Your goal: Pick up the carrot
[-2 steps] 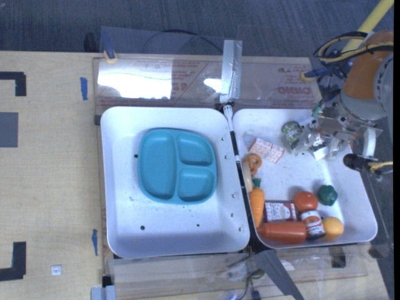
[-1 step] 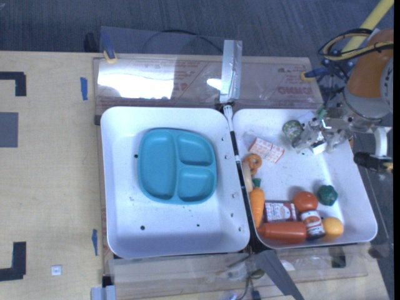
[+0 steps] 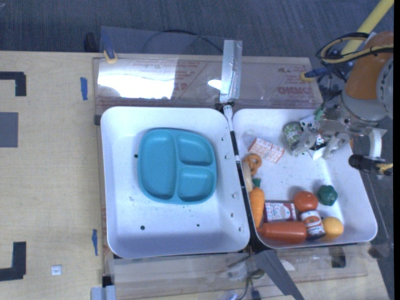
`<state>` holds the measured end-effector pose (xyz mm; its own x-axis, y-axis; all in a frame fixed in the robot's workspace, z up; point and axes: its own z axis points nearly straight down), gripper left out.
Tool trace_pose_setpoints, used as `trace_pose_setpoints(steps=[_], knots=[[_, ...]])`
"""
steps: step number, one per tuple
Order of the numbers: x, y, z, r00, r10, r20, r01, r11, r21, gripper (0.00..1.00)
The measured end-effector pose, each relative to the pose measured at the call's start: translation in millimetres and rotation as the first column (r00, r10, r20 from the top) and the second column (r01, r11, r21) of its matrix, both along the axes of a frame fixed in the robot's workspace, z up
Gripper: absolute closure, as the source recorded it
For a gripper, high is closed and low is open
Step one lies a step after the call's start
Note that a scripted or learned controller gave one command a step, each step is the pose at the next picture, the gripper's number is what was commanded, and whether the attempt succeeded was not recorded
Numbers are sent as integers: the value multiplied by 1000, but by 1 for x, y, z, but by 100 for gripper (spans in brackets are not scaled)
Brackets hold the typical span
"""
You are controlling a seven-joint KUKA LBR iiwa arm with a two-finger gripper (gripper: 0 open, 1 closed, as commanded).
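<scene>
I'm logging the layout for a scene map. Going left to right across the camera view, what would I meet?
Blue divided plate in the left bin → carrot at the right bin's left wall → ketchup bottle → green ball. Farther back, the end effector hangs over the right bin.

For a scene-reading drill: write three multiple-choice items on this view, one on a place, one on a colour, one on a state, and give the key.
1. Where does the carrot lie?
A. on the plate
B. in the right bin, along its left wall
C. on the bench outside the bins

2. What colour is the divided plate in the left bin?
A. red
B. yellow
C. light blue

3. How does the carrot stand to the gripper?
A. lying apart from it
B. lifted over the left bin
C. hanging from the arm

Key: 1 B, it lies beside the wall of the right bin by the divider. 2 C, the plate is light blue. 3 A, the gripper sits at the bin's far side, away from the carrot.
</scene>
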<state>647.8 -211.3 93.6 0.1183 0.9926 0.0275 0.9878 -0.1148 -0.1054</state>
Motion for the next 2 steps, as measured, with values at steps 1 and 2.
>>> trace_pose_setpoints(steps=[1,2], knots=[[-1,1,0,999,-45,-4,45,999,-4,0],[-3,2,1,994,-106,-10,105,994,-9,0]])
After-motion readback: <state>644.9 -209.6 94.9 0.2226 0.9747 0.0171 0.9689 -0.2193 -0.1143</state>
